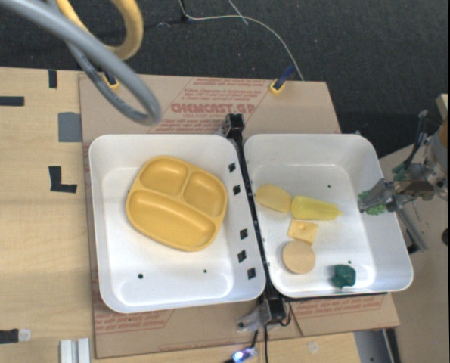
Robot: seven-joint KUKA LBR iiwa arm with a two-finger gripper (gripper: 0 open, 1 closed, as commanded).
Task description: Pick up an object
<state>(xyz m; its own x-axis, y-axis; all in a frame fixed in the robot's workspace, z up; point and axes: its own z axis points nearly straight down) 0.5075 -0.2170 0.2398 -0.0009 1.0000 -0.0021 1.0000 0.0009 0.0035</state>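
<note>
In the right bin (pixel 361 153) — green lump (pixel 343 276), below pincer (pixel 374 200)

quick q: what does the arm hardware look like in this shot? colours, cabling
The arm shows as a smooth grey tube crossing the top-left corner, blurred, with a thick yellow hose looping beside it. A small yellow and dark fitting sits where the two meet. No orange band or markings can be made out here.

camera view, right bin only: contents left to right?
Pale yellow oval piece → tan round disc → bright yellow elongated piece → green lump. The small yellow wedge overlaps the disc's span, so I left it out.
</note>
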